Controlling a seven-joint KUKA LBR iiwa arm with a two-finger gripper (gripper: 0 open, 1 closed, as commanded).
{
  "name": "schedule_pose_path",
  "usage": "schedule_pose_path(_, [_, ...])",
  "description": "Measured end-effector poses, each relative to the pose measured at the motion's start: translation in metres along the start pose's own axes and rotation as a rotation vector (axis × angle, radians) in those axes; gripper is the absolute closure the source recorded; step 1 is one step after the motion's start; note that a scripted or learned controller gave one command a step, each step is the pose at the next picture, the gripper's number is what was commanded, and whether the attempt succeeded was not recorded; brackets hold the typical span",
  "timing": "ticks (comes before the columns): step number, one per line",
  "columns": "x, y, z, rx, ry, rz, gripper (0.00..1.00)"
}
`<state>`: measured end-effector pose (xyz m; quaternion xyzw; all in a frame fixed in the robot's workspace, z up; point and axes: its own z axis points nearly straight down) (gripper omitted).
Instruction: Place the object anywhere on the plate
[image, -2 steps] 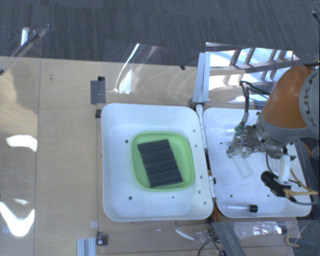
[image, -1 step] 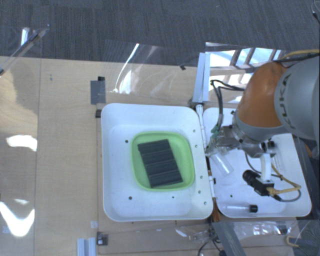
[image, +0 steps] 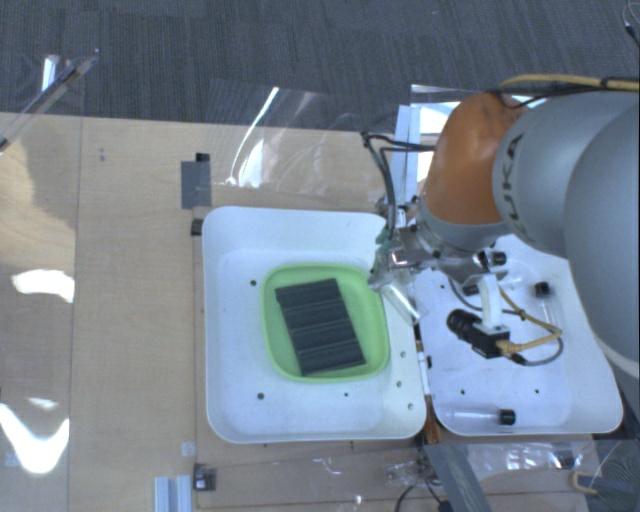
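Observation:
A green square plate (image: 375, 325) lies in the left bin. Flat on it, slightly askew, rests a dark grey ribbed rectangular block (image: 319, 326). My gripper (image: 388, 268) hangs at the plate's upper right corner, over the edge between the two bins, apart from the block. The grey arm with its orange band (image: 470, 165) reaches in from the right and covers the top of the right bin.
The left white bin (image: 230, 340) holds the plate. In the right white bin (image: 580, 400) lie a small black piece (image: 541, 290) and a thin white stick with a black end (image: 480, 415) near the front. A grey bracket (image: 195, 182) stands on the bench behind the left bin.

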<state>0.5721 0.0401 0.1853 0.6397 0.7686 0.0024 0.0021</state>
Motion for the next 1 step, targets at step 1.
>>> schedule_pose_path(1, [-0.0001,0.0,-0.0002,0.0,0.0,0.001,0.0])
